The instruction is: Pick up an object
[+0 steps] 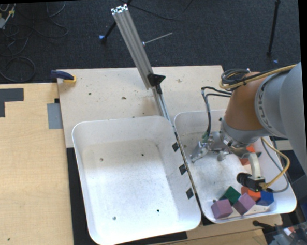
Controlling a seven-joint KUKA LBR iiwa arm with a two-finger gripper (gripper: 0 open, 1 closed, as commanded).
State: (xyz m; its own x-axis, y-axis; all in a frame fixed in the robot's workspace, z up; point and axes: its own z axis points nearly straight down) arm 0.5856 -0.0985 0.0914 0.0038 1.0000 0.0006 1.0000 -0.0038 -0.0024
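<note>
My gripper (203,149) hangs low over the left middle of the right bin (195,123), close to the divider between the bins. Nothing shows under or in it. Several small blocks lie bunched in that bin's front right corner: two purple cubes (221,208) (244,203), a green block (232,194), a blue block (265,198) and an orange one (252,192). A small red piece (247,155) peeks out beside the wrist. The blocks lie well in front of and to the right of the gripper.
The left bin (85,149) sits beside the right one, with black clips (182,169) along the shared wall. A slanted aluminium bar (137,50) rises behind the bins. Cables (273,171) loop off the wrist over the right bin's right side.
</note>
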